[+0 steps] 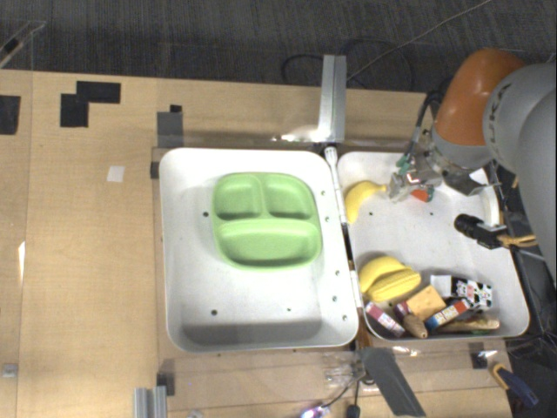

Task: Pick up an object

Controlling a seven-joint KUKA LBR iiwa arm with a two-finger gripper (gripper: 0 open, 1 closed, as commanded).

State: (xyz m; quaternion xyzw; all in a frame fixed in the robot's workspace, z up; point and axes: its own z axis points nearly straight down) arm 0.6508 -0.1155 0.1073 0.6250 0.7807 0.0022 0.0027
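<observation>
My gripper (403,185) hangs low over the back of the right bin (435,242), just right of a yellow lemon-shaped fruit (359,198) that lies by the bin's left wall. A small red-orange piece (422,195) shows right beside the gripper; I cannot tell whether it is held. A yellow banana bunch (388,278) lies at the front left of the same bin. Beside it, along the front wall, is a pile of several small things: a tan block (426,301), a black-and-white box (473,293) and a brown stick (470,324).
The left bin (187,259) holds a green divided plate (265,218) near its back middle. A metal post (333,103) stands behind the wall shared by the two bins. The grey arm with its orange band (474,94) covers the right bin's back right corner.
</observation>
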